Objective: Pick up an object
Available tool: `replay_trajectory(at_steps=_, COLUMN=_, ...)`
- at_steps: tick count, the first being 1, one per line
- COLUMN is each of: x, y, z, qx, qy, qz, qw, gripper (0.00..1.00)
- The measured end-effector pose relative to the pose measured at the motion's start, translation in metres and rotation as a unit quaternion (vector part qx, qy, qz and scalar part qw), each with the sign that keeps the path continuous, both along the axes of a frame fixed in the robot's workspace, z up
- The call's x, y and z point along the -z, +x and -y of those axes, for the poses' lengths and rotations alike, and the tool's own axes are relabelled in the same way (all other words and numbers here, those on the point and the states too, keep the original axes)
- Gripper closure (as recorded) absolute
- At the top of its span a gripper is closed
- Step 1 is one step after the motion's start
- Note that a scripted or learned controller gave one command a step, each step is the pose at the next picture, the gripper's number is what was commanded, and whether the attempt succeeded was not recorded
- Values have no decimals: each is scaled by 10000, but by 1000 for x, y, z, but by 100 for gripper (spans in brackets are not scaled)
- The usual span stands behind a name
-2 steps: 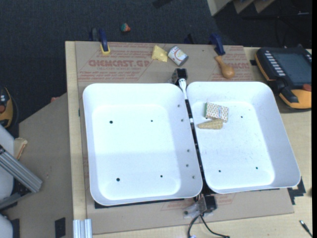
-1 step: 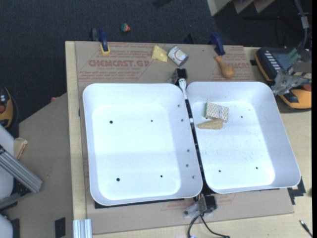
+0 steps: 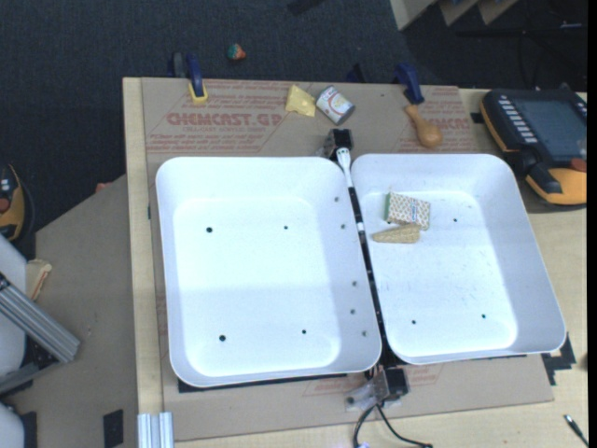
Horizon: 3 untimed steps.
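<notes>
A small patterned green-and-white packet [image 3: 409,209] lies in the right bin [image 3: 466,334], toward its far left part. Just in front of the packet rests a flat tan oval piece [image 3: 396,235]. The left bin [image 3: 261,353] shows bare white floor with a few dark dots.
On the brown board behind the bins lie a yellow wedge [image 3: 300,102], a small white-and-grey box [image 3: 335,105], a black-and-white tool [image 3: 341,146] and an orange-handled tool [image 3: 422,125]. Blue clamps [image 3: 195,75] hold the board's far edge. A yellow-black pendant [image 3: 546,138] sits at the right.
</notes>
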State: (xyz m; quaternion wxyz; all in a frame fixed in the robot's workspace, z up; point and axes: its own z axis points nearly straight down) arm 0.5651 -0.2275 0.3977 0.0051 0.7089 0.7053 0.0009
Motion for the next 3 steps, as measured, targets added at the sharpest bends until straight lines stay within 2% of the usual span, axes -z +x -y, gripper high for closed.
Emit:
replay_trajectory(at_steps=1, x=70, y=-69, z=-19, qx=-13, qy=51, qz=-87, qw=9999, gripper=100)
replay_trajectory(at_steps=2, x=-120, y=-86, z=-38, qx=-39, qy=-9, qz=68, qw=10000, gripper=100)
replay_trajectory(at_steps=3, x=-110, y=-86, z=-37, qx=-27, qy=24, qz=-36, qw=10000, gripper=0)
